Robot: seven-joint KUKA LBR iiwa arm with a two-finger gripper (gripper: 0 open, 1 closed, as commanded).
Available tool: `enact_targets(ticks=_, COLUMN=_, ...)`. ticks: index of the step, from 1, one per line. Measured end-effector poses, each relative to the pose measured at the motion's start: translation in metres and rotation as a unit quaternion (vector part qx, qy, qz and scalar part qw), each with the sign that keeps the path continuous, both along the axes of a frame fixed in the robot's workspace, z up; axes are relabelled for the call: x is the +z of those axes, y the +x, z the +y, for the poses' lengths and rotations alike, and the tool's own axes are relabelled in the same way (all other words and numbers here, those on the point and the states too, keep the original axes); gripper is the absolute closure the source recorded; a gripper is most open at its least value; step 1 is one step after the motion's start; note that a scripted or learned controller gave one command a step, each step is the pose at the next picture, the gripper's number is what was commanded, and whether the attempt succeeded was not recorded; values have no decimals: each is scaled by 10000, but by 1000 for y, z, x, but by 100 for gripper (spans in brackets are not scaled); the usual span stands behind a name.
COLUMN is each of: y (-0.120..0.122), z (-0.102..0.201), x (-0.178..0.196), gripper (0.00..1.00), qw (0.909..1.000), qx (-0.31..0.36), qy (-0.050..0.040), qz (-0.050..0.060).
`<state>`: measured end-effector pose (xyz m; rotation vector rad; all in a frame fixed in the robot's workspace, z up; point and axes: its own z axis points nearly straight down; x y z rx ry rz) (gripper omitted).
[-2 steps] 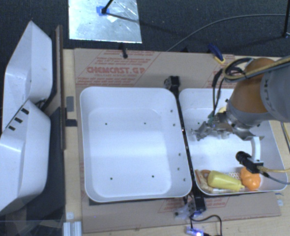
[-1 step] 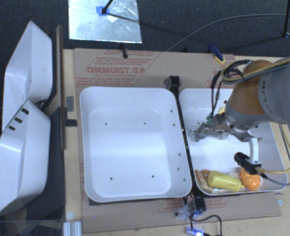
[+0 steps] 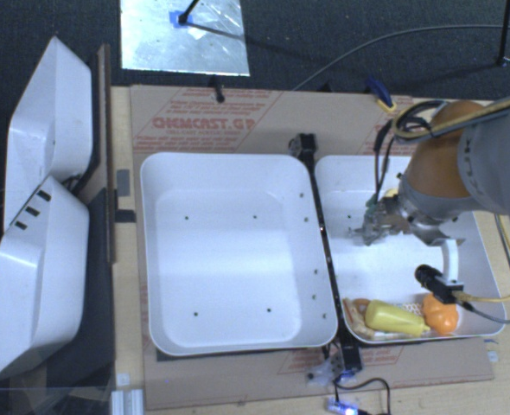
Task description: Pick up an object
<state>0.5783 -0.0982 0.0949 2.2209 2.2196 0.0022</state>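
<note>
In the right bin [image 3: 350, 180], a yellow oblong object [image 3: 395, 316] lies against the front wall. An orange round object [image 3: 443, 319] rests just to its right, touching it. A flat pale piece [image 3: 357, 309] pokes out at the yellow object's left end. My gripper [image 3: 369, 229] hangs over the middle of the right bin, well behind these objects and apart from them. Nothing shows between its tips, which are small and blurred here. The arm's orange band [image 3: 441, 167] sits above the gripper to the right.
The left bin [image 3: 156, 232] lies beside the right one, with a black divider strip [image 3: 324, 240] between them. Yellow and black cables [image 3: 480, 296] trail off the arm along the right bin's right side. White casings [image 3: 43, 232] stand at the far left.
</note>
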Motion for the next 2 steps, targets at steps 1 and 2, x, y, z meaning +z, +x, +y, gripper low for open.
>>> enact_targets(ticks=1, y=1, z=-6, x=62, gripper=100, qw=10000, qx=3, qy=-2, qz=-18)
enact_targets(ticks=2, y=2, z=-8, x=125, gripper=100, qw=10000, qx=6, qy=-2, qz=-21)
